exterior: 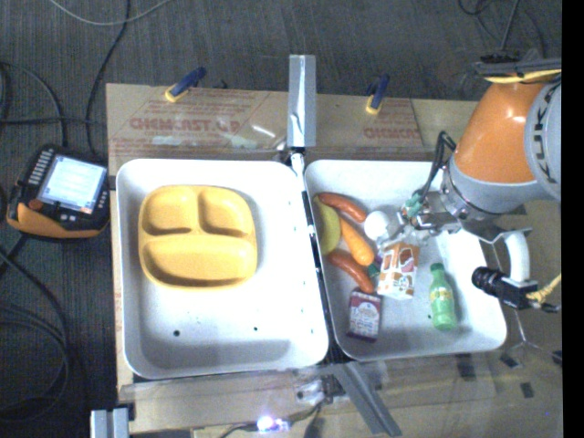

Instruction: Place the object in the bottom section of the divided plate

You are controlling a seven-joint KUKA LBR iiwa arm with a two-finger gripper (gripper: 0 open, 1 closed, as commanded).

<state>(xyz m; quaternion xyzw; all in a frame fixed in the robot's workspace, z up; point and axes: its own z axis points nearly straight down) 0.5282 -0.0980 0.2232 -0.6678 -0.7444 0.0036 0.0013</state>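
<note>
Landmark: yellow divided plate (198,235), lying in the left bin (164,336); 3 sections, the widest nearest the camera; nothing rests on it
Step in hand: picking, as I judge it; no object has reached the plate yet
Gripper: gripper (415,215) hangs low over the right bin (474,336), well right of the plate; whether it is wide, narrow or holding anything cannot be told
Objects: all right of the plate; 2 sausages (341,205), a carrot (358,243), a white egg (377,223), a juice carton (398,271), a green bottle (443,297), a dark red packet (364,317)
Next move: likely a firm grasp on 1 object, then a carry left to the plate's bottom section
Writing: bench lettering too faint to read; carton and packet print too small to read
</note>
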